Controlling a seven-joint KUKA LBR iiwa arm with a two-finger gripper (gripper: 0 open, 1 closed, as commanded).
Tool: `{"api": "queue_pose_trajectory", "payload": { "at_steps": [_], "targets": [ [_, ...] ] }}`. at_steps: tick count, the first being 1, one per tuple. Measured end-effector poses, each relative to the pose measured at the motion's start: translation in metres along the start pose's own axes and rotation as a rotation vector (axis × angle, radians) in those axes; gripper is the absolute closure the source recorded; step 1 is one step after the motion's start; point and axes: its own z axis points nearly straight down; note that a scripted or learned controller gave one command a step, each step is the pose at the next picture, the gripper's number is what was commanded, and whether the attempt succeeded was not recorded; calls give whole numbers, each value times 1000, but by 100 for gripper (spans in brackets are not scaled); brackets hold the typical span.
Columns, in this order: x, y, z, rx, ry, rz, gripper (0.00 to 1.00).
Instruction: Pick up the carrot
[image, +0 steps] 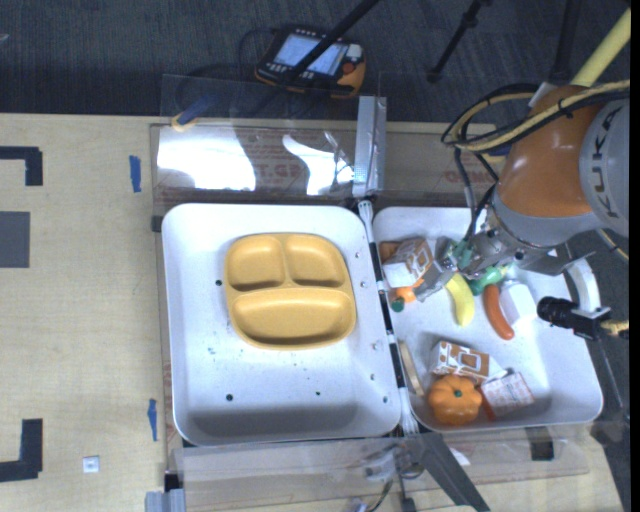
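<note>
Camera view. 2 shallow white bins sit side by side on the bench. The left bin (190, 330) holds a yellow divided plate (290, 288) with 3 compartments, roughly centred; nothing lies on the plate.

The right bin (570, 390) holds all the small items. The carrot (403, 295), small and orange with a green end, lies at the bin's left wall, just below a brown-and-white snack packet (413, 258). A yellow banana (461, 299) lies just right of the carrot, with the gripper's metal parts between them. An orange-red sausage-shaped toy (498, 312) lies right of the banana, near it but apart. Along the near edge: an orange pumpkin-like toy with a green stem (455, 399), touching a second patterned packet (461, 359) above it and a red-and-white packet (508, 392) to its right.

The arm enters from the right, its orange band (545, 170) over the bin's far right corner, wrist angled down and leftward. The gripper (440, 278) hangs low over the upper left part of the right bin, its tip just beside the carrot and the first packet. Fingers: clutter beneath hides the tips, so I cannot tell whether they are apart or together. Nothing is visibly held between them. The carrot rests on the bin floor.
</note>
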Motion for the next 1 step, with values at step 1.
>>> {"api": "queue_pose_trajectory", "payload": {
  "at_steps": [1],
  "targets": [
    [28,-22,1,1,1,146,0]
  ]
}}
